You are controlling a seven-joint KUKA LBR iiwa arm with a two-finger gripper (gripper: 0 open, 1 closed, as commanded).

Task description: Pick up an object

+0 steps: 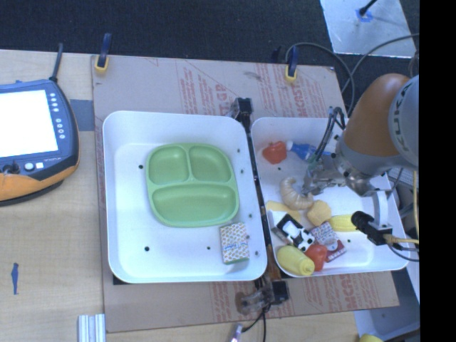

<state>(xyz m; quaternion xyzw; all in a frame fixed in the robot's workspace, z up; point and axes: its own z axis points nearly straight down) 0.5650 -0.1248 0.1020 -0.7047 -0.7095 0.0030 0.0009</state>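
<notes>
The right bin (281, 130) holds several small objects: a red toy (273, 152), a blue piece (302, 150), a beige curled toy (293, 193), a yellow-orange ball (318, 211), a yellow banana-like piece (343, 223), a black-and-white toy (293, 231), a yellow lemon shape (293, 260) and a red-and-white packet (328, 242). My gripper (313, 182) reaches down from the right into this bin, just right of the beige curled toy. The wrist and cables hide its tips.
The left bin (121, 191) holds a green divided plate (191, 184) and a small patterned box (234, 243) near its front right. A teach pendant (32, 137) lies on the bench at the far left. Clamps stand between the bins.
</notes>
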